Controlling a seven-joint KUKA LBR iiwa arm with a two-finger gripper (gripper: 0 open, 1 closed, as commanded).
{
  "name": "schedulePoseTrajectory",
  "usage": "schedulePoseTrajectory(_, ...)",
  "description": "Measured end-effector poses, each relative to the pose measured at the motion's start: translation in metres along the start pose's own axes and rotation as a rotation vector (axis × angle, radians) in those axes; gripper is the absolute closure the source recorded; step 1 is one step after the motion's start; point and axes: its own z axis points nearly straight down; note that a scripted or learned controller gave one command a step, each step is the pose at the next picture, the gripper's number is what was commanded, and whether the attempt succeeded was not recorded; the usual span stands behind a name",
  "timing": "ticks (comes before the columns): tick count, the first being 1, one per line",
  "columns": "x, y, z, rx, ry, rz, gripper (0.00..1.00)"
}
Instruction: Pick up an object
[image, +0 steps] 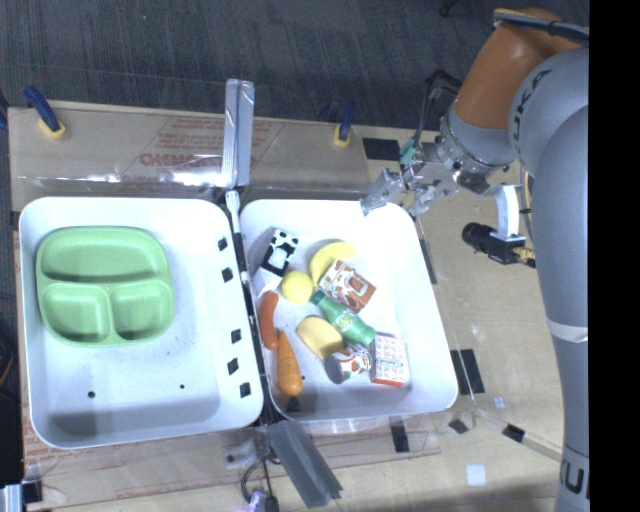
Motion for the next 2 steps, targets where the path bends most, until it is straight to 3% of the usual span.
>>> schedulePoseTrajectory(1,-0.001,0.008,0.115,0.0,0.0,-0.032,0.0)
schedulePoseTrajectory(2,0.019,-0.083,0.148,-0.002,0.0,0.007,0.0)
